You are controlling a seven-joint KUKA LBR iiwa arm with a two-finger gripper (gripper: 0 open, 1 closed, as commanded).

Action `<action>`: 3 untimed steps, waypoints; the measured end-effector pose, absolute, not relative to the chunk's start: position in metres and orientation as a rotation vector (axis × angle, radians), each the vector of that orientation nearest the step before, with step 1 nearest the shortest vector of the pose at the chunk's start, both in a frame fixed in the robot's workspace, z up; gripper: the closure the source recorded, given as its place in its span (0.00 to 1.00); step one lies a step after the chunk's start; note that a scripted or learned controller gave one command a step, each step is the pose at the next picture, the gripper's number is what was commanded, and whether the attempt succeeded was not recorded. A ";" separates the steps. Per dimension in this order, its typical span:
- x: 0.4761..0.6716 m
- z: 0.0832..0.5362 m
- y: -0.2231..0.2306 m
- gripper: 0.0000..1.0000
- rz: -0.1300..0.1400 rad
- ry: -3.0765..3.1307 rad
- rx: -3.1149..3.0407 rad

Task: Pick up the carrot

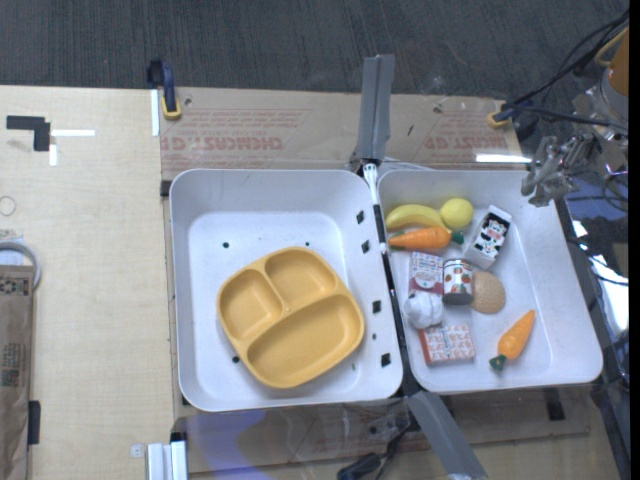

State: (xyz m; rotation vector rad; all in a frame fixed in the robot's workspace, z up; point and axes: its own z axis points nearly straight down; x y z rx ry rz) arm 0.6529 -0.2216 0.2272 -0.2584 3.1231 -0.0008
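Where the right bin point(575, 298) nears its corner, orange carrot point(516, 335), green-tipped, tilted, jaws' state unclear

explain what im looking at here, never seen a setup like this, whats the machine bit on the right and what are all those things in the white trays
This is one picture from a camera fixed above a workbench, looking down at a slant. The metal piece at the upper right is the robot arm's two-finger gripper, hovering over the far corner of the right shallow white bin. It holds nothing.

The left shallow white bin holds a yellow plastic plate with three compartments. The right bin holds toy food: a yellow banana, a lemon, a small milk carton with a cow pattern, small boxes and a can, a round tan bun, and two orange carrots, one beside the banana, one near the front corner.

The robot's job is to pick up a carrot; it has not touched either.
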 end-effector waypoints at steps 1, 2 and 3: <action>0.661 0.235 -0.221 1.00 -0.001 3.066 -0.647; 0.662 0.245 -0.221 1.00 0.001 3.061 -0.640; 0.663 0.256 -0.221 1.00 0.001 3.054 -0.632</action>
